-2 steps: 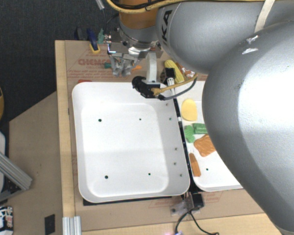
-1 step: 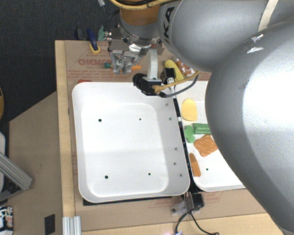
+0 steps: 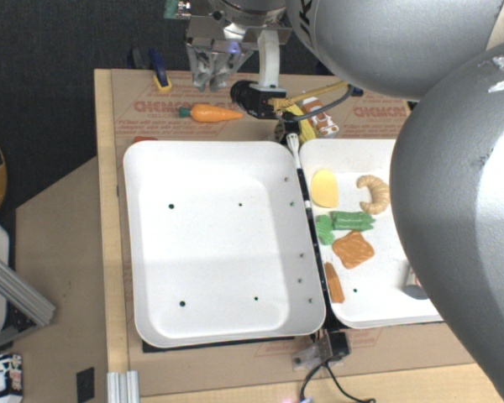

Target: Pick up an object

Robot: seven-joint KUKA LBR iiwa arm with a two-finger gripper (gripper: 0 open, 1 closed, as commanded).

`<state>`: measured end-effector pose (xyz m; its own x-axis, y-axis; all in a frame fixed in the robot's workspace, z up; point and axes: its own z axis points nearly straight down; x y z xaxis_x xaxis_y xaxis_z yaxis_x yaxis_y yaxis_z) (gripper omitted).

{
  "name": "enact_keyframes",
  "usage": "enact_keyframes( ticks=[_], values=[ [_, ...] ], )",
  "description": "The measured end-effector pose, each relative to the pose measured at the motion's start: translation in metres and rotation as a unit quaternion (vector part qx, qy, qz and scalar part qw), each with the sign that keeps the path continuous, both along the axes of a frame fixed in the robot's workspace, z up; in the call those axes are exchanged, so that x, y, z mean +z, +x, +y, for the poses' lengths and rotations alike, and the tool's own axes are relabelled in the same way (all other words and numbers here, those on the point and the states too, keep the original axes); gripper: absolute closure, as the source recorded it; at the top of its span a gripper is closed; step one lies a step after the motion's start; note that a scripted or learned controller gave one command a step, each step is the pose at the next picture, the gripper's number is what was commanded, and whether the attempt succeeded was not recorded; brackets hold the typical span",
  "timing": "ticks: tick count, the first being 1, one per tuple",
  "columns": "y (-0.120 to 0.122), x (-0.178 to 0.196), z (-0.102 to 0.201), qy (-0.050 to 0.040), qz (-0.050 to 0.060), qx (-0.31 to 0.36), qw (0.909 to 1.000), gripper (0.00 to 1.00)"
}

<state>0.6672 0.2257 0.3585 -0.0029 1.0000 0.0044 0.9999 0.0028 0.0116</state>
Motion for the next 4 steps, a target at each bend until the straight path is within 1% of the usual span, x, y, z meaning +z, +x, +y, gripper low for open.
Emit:
enact_keyframes(
  ticks=[1,4],
  values=[
    [-0.001,0.004,0.0,-0.002,0.004,0.0,1.0,1.0],
    [0.0,0.036,0.003,-0.0019,-0.001,0.002,1.0,1.0]
  ],
)
